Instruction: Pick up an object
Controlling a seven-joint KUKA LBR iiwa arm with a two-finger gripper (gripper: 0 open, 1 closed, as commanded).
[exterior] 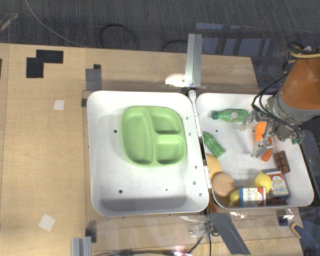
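Pincer (pixel 263 144) over right bin (pixel 307 195), clamped on orange carrot (pixel 262 138); grip looks shallow, so carrot may slip free on lifting.

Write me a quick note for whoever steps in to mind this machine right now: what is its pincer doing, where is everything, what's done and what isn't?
Pincer: low over the right bin, around an orange carrot-like piece. Whether it truly grips it is unclear.
Right bin also holds a green bottle, a green pepper-like piece, a brown bar, a lemon, a can, a small carton and a tan round item.
Left bin: a green divided tray.
Done: the arm has reached the orange piece.
Left: nothing is seen lifted clear yet; confirm the grip and raise it.
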